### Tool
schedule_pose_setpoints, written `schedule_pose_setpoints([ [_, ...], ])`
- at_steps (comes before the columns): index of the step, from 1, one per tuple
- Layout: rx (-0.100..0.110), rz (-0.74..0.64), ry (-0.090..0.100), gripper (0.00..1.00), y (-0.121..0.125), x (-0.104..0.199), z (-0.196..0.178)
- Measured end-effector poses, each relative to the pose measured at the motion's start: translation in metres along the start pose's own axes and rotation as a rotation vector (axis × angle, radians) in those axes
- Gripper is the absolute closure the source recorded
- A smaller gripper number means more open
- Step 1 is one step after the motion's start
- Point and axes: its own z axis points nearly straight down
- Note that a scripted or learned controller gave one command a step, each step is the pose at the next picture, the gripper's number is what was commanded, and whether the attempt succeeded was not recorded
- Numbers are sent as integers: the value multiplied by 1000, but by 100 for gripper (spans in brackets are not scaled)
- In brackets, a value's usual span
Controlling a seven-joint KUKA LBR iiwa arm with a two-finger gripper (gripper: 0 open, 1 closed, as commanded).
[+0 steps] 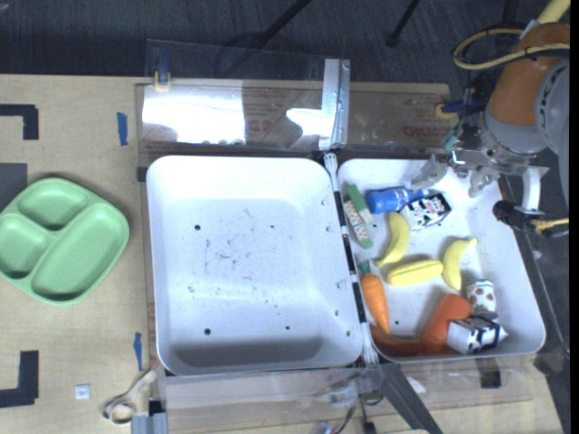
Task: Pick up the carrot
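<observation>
The carrot (375,302) is a short orange cone with a bit of green at its top end. It lies in the right bin (529,310), against the bin's left wall and near the front. My gripper (455,172) hangs over the far edge of the right bin, beside a blue bottle (389,198), well behind the carrot. Its fingers stand apart with nothing between them. The arm's orange band (523,89) is above it at the top right.
Crowding the right bin are two bananas (395,238) (457,260), a yellow piece (414,271), another orange toy (443,319), two black-and-white toys (425,208) (475,334) and a green-white stick (355,215). The left bin (181,188) adjoins it. A green divided plate (59,238) sits far left.
</observation>
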Motion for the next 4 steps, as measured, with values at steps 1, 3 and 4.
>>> schedule_pose_setpoints([
  [1, 2, -119, 2, 0, -64, -4, 0],
  [3, -1, -330, 1, 0, -50, 1, -16],
  [4, -1, -330, 1, 0, -50, 1, -15],
])
